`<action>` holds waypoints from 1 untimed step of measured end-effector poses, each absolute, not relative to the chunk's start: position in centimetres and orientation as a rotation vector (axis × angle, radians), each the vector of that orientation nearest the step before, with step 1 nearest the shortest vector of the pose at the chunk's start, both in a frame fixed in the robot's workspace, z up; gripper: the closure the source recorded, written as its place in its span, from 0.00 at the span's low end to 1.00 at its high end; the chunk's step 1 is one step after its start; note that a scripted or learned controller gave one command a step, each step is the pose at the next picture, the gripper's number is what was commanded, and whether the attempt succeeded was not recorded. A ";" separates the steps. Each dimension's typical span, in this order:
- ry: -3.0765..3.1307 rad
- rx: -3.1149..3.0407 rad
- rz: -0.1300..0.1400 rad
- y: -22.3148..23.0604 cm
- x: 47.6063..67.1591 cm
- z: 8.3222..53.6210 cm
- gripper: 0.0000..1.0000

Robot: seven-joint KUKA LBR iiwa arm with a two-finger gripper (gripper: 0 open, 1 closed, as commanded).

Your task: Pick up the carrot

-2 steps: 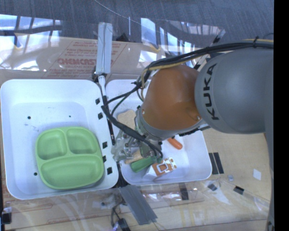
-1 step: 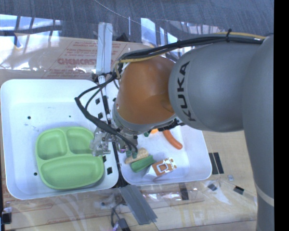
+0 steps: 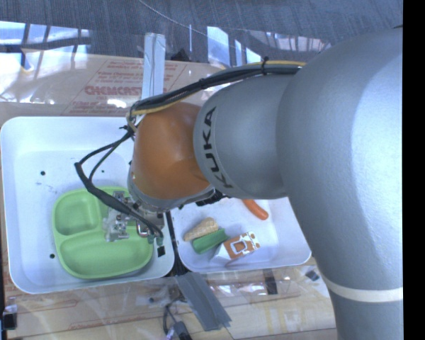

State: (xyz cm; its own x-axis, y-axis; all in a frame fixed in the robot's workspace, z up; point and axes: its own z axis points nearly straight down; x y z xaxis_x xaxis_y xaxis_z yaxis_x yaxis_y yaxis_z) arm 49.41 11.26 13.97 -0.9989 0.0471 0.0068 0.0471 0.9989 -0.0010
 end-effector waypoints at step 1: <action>-3.092 0.585 -0.001 17.2 56.0 21.4 1.00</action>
State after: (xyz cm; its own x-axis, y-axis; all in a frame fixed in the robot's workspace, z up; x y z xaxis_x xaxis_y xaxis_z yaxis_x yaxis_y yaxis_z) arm 55.97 17.22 21.40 -0.9308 -0.3655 -0.0055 -0.3655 0.9308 -0.0003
